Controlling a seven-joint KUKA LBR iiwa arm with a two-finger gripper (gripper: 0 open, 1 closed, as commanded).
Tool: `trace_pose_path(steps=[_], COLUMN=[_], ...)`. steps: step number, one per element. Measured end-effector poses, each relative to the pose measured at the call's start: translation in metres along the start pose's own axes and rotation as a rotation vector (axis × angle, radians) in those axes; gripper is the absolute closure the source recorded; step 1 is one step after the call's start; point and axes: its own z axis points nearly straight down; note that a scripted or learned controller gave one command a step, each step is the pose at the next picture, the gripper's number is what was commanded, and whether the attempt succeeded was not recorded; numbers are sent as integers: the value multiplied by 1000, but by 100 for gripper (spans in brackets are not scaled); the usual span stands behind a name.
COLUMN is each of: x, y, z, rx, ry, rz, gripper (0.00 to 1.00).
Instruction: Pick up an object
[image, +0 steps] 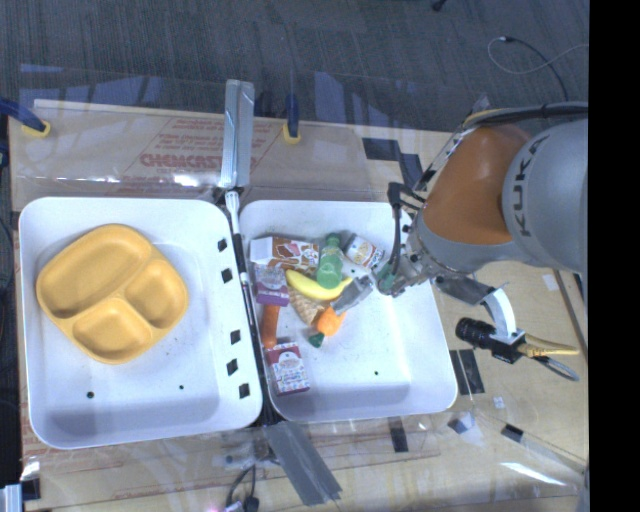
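The right bin (400, 370) holds a pile of small things in its left half. A yellow banana (315, 286) lies in the middle of the pile, with a green bottle (329, 262) just behind it. In front of the banana is an orange carrot piece (326, 322), and another orange piece (270, 322) lies near the bin's left wall. A red carton (287, 368) lies towards the front left. My gripper (383, 282) is low in the bin at the pile's right edge, close to the banana's tip and to a small jar (362, 251).
The left bin (60, 400) holds a yellow three-part tray (110, 290). A brown packet (291, 250) and a purple packet (268, 286) lie at the back left of the right bin. The grey and orange arm (480, 200) hangs over that bin's right wall.
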Motion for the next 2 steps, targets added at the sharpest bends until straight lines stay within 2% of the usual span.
trace_pose_path(steps=[1, 2], x=[13, -45], y=[54, 95], z=[86, 92], rx=[2, -2], ry=[1, -3], rz=[-74, -135], gripper=[0, 0])
